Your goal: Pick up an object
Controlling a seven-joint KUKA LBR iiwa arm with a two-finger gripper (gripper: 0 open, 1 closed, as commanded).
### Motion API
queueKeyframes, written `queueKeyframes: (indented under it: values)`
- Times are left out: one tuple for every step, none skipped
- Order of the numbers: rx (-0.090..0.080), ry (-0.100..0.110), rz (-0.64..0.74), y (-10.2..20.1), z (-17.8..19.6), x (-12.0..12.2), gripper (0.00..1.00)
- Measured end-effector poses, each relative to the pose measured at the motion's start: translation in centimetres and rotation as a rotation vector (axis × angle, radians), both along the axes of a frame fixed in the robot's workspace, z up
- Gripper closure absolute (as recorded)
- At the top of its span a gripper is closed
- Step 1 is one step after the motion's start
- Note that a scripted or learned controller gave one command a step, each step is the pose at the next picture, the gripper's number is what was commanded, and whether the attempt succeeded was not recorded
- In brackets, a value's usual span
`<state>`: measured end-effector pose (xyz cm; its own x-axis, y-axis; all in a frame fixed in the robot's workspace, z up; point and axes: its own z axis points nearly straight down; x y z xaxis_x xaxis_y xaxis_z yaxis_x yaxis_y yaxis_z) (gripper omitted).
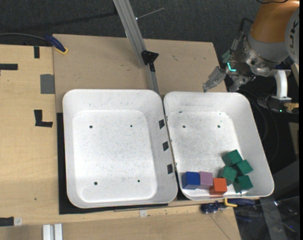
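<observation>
Arm: the grey arm with the orange band comes in from the right and stands above the far right corner of the right bin (251,134).
Hand: the hand (222,80) hangs just outside the far rim of this bin; two fingers look spread apart, and nothing is between them.
Objects: a blue block (191,179), a pale purple block (206,178), an orange block (219,185) and several green blocks (236,169) lie together in the near right corner of the right bin, some touching.
Left bin: the left bin (69,134) has only small dark marks on its floor.
Progress: nothing is picked up yet, I judge; the hand is well apart from the blocks.
What is left: to move over the cluster, go down, close on one block and lift it.
</observation>
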<state>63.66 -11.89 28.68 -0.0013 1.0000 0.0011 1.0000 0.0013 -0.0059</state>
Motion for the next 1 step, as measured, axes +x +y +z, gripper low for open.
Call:
queueKeyframes:
  values:
    - [-0.001, -0.005, 0.001, 0.00, 0.32, 0.06, 0.00]
